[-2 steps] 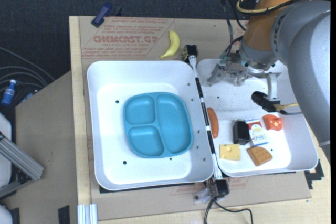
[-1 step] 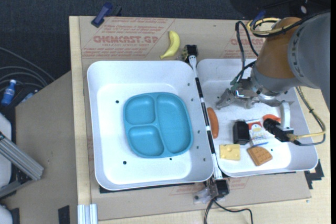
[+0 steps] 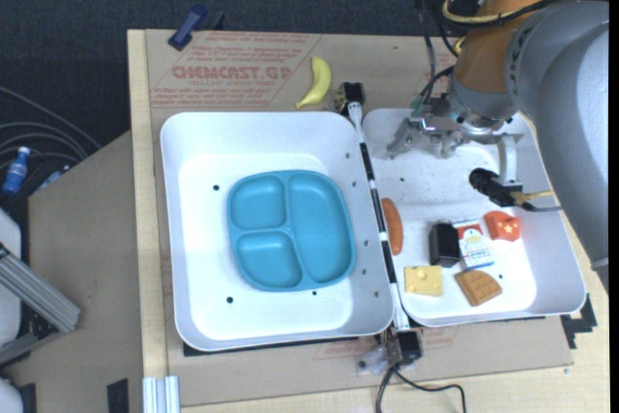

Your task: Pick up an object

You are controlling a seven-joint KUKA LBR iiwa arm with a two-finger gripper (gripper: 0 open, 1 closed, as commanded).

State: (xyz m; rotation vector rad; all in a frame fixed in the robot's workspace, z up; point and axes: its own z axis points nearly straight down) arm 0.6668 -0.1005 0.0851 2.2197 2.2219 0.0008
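One fixed camera, looking down on the bench at a slant.

We are looking from above and a little toward the near edge, taking in both bins whole: the left bin (image 3: 184,237) is sitting near the middle of the frame and the right bin (image 3: 551,276) is running toward the right side. We are standing far enough back that the cardboard-topped bench (image 3: 242,68), dark floor beyond it and loose cables at the left are all showing. The arm (image 3: 542,63) is coming in from the upper right, looming large because it is rising toward us.
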